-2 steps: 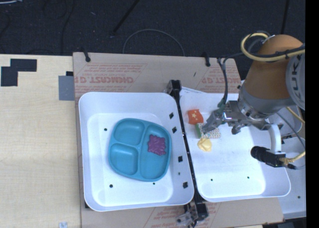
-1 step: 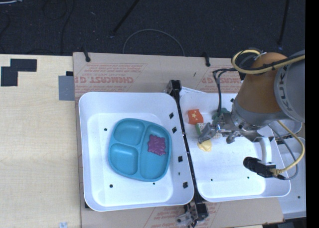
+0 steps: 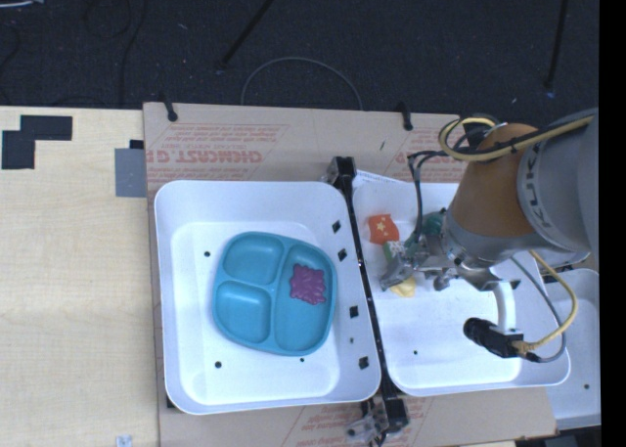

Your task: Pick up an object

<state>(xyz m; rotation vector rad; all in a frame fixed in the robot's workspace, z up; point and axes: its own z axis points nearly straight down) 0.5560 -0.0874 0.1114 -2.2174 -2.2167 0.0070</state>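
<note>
Gripper (image 3: 406, 269) sits low by the yellow piece (image 3: 401, 289) near the right bin's (image 3: 548, 372) left wall; can't tell its grip state, so I'd lift slowly.

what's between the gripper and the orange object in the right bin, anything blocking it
Nothing visible blocks it. The gripper hangs low in the right bin, and the orange object lies just up and left of it on bare bin floor. A small yellow piece sits under the gripper, off that line.

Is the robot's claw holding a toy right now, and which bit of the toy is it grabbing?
It cannot be told: the gripper is down in the right bin beside a yellow piece, its tips blurred.
</note>
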